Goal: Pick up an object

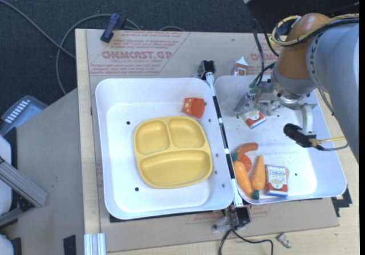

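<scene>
My gripper (251, 104) hangs low over the back of the right bin (325, 182), right above a small red and white carton (256, 119) lying on the bin floor. I cannot tell whether it touches the carton. Toward the front of the same bin lie a reddish sausage (246, 148), a red piece (246, 162), two orange carrots (242, 177) and a small printed box (276, 179). The left bin (114, 151) holds a yellow divided plate (171, 151) and a red-orange block (194, 106) behind it.
The grey arm with its orange band (299, 48) reaches in from the right over the right bin's far corner, with a black cable part (296, 133) beside it. A small carton (240, 68) stands on the bench behind the bins. A blue clamp (112, 27) sits at the back left.
</scene>
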